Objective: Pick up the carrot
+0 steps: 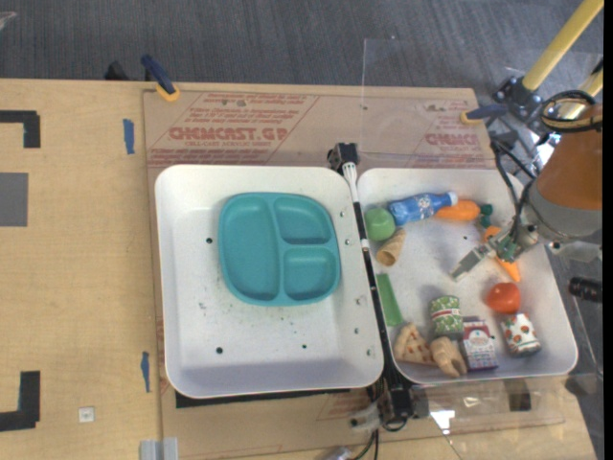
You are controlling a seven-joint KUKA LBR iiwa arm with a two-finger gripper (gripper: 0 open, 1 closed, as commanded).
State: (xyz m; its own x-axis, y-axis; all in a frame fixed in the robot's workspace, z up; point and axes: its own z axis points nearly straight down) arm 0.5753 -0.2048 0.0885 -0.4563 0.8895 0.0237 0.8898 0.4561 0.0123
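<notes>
The carrot (458, 211) is orange with a green top and lies near the back of the right bin (560, 348), just right of a blue bottle (421, 204). My gripper (488, 255) hangs low in the same bin, in front of and to the right of the carrot and apart from it. A small orange piece (510, 269) shows just under the gripper's right side; I cannot make out what it is. The arm's orange band (575, 171) rises at the right edge.
The right bin also holds a green fruit (379, 223), a cone (389, 249), a green stick (386, 295), a small can (443, 314), a red tomato (504, 297), a pink box (479, 343) and a pizza slice (412, 345). A teal divided plate (280, 247) lies in the left bin (182, 333).
</notes>
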